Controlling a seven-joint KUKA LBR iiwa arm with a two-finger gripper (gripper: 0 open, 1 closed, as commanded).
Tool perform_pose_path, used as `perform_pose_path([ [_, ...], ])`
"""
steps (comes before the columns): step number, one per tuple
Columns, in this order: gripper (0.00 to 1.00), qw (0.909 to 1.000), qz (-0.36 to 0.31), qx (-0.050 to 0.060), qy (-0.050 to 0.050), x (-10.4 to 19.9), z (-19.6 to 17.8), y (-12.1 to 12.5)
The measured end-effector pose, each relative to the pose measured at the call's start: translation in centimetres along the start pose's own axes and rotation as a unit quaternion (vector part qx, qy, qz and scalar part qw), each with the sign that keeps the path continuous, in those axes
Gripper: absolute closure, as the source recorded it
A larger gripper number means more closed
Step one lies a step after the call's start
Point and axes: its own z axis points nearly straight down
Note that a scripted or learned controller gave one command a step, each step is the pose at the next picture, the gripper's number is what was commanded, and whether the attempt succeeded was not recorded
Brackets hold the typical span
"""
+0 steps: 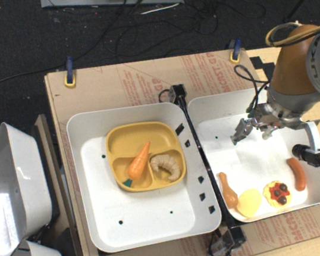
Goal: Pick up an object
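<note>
— What's in the left bin (103, 224)?

— One yellow divided plate (146, 155). On it: a toy carrot (139, 161), lying slantwise, and a pale shrimp-like piece (166, 165) just beside it in the neighbouring compartment.

— And the right bin (225, 123)?

— Four items along its near edge. A tan drumstick (227, 189) at the left; touching it, a round yellow piece (250, 201); next, a small pizza-like disc (277, 193) with dark and red toppings; then a red-orange sausage (298, 173) near the right wall, apart from the others.

— The arm?

— Grey, orange band, reaching in from the right. The gripper (246, 130) hangs over the far half of the right bin, pointing left, above bare white floor. It is well apart from the four items at the near edge.

— Holding anything?

— Nothing shows between the fingers. Whether the jaws are spread or closed, I cannot tell from here.

— Under it all?

— A brown cardboard sheet (141, 82), clamped at the far edge.
</note>
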Motion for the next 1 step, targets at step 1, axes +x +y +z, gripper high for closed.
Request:
perform_pose_path([
  [1, 0.0, 1.0, 0.0, -0.001, 0.0, 0.08, 3.66, -0.02],
])
